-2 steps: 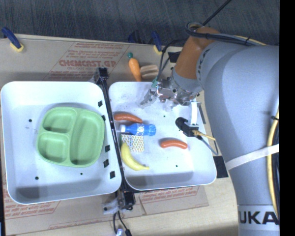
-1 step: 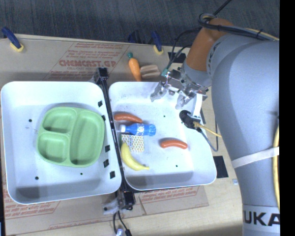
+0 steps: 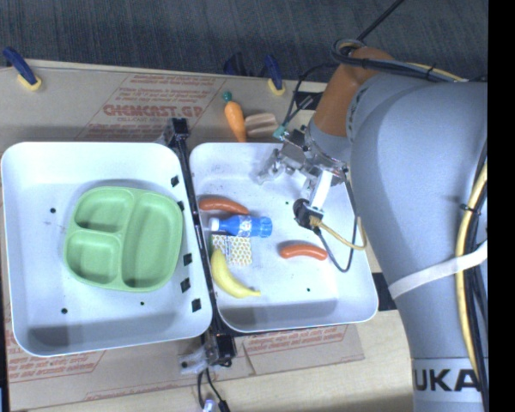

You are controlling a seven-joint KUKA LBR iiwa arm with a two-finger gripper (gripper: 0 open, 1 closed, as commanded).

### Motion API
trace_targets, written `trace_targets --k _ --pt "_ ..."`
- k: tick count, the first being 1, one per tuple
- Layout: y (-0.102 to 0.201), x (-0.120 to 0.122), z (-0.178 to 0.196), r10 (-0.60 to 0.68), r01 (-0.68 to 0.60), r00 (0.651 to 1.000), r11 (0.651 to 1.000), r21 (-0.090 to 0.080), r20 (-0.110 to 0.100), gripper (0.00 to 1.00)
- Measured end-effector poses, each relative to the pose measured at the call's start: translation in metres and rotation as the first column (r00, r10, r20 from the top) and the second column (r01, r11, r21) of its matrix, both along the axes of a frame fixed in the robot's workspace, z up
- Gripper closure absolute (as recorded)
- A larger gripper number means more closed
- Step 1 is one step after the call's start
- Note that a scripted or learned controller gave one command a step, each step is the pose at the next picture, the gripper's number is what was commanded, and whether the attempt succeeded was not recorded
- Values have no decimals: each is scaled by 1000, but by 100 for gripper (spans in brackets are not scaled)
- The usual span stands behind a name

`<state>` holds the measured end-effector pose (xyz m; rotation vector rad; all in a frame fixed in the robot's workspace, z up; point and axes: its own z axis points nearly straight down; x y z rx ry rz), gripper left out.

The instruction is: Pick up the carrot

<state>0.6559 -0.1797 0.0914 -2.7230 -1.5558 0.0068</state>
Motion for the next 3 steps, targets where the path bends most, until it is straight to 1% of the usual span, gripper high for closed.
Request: trace_targets --k 1,2,3 --pt "64 0 0 160 -160 987 987 1 1 0" --pt "64 0 10 164 -164 986 987 2 -2 100" --pt "110 -5 101 426 -426 905 905 -2 5 100"
